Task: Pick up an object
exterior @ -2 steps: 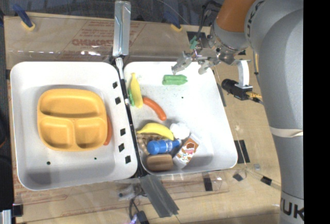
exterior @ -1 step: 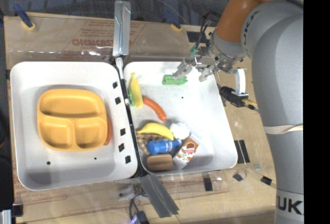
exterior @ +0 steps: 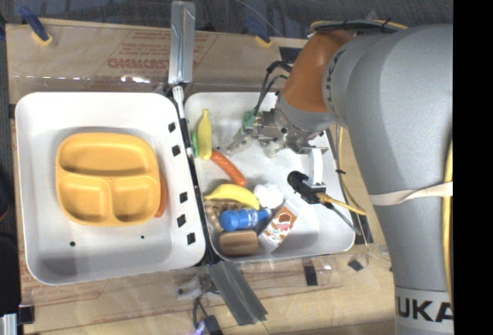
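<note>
Carrot (exterior: 228, 167) lies in the right bin (exterior: 339, 237), just below-left of the end effector (exterior: 266, 129). Banana (exterior: 231, 193) sits below the carrot. End effector's state: cannot tell.

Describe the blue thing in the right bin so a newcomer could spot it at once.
Start at the right bin, the one the arm reaches into, and go to the pile at its near edge. The blue bottle lies on its side there, just under the banana and above a brown block; nothing else is blue.
</note>
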Available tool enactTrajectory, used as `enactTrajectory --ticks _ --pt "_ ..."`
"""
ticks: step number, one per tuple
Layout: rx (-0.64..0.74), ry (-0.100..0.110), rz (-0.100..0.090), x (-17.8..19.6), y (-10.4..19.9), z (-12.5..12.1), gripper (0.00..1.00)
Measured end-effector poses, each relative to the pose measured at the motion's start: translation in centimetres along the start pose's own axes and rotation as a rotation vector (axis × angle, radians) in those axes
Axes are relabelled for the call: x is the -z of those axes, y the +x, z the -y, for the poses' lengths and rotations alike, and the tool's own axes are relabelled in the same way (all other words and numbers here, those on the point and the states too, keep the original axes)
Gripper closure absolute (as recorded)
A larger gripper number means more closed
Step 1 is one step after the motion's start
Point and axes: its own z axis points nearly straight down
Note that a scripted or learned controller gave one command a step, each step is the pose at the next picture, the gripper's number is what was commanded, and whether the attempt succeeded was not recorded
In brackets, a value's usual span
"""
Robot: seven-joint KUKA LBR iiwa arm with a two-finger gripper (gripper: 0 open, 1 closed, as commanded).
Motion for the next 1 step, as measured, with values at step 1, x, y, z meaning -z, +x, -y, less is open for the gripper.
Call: enactTrajectory --ticks 1 --pt "0.296 0.001 -0.002 -0.12 4.12 7.02 0.0"
